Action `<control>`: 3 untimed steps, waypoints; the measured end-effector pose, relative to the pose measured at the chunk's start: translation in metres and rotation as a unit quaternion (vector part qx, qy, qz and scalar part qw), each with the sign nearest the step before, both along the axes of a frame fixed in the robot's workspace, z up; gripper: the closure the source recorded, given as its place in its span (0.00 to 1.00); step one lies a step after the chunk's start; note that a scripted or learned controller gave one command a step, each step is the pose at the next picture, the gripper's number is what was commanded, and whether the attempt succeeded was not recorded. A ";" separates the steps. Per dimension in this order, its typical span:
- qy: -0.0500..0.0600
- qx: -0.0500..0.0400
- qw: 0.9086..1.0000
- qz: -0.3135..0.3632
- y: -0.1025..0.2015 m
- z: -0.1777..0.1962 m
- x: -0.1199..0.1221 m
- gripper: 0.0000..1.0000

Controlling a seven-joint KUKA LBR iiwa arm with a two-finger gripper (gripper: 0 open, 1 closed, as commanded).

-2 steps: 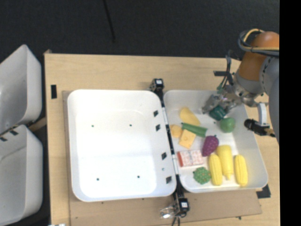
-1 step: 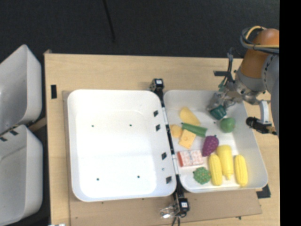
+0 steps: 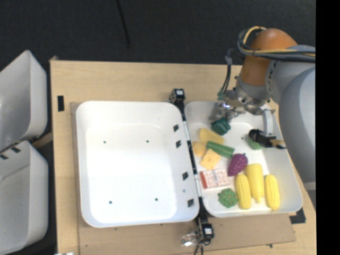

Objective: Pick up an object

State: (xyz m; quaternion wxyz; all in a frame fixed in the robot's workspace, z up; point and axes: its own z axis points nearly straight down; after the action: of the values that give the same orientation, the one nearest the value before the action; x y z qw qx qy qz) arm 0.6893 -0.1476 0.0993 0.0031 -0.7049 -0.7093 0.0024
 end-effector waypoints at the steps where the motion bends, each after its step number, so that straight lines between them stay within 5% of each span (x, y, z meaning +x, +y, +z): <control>1: -0.001 -0.002 1.000 -0.005 0.001 0.008 -0.002 1.00; 3: -0.006 -0.001 1.000 -0.003 0.019 0.024 -0.001 1.00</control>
State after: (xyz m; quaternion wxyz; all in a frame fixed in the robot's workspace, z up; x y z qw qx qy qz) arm 0.6881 -0.1289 0.1237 -0.0016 -0.7069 -0.7073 -0.0008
